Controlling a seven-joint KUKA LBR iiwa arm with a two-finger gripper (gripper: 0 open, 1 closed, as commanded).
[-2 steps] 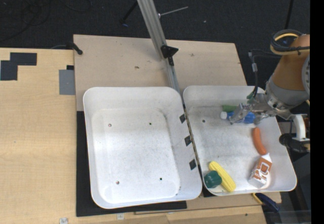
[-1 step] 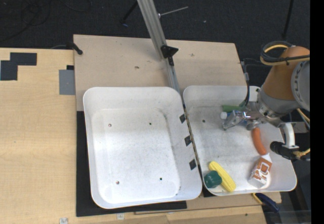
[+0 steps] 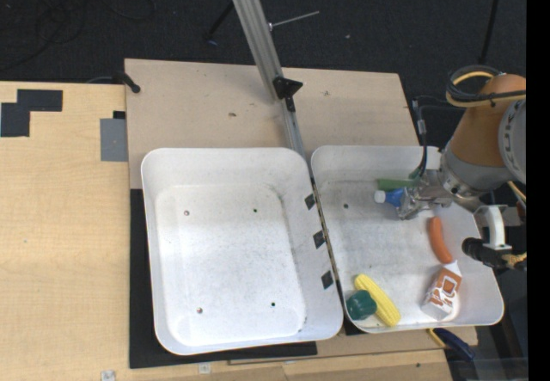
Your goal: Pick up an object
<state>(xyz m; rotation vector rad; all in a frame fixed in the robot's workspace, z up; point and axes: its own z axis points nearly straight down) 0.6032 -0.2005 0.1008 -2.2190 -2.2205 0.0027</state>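
My gripper [image 3: 416, 204] is low in the right bin [image 3: 344, 166], near its far right side. Just left of it lies a small blue bottle with a white cap [image 3: 389, 196], with a green item [image 3: 396, 184] right behind it. The gripper touches or nearly touches the bottle's blue end; I cannot tell which. An orange sausage [image 3: 439, 238] lies just below the gripper. Near the front of the bin are a yellow corn cob [image 3: 379, 298], a dark green piece [image 3: 361, 307] against it, and an orange and white carton [image 3: 442, 292].
The left bin [image 3: 225, 250] sits alongside, split from the right one by a rim with black clips [image 3: 319, 238]. A slanted metal post [image 3: 260, 39] rises behind the bins. The arm's orange band [image 3: 481, 125] hangs over the right bin's far right corner.
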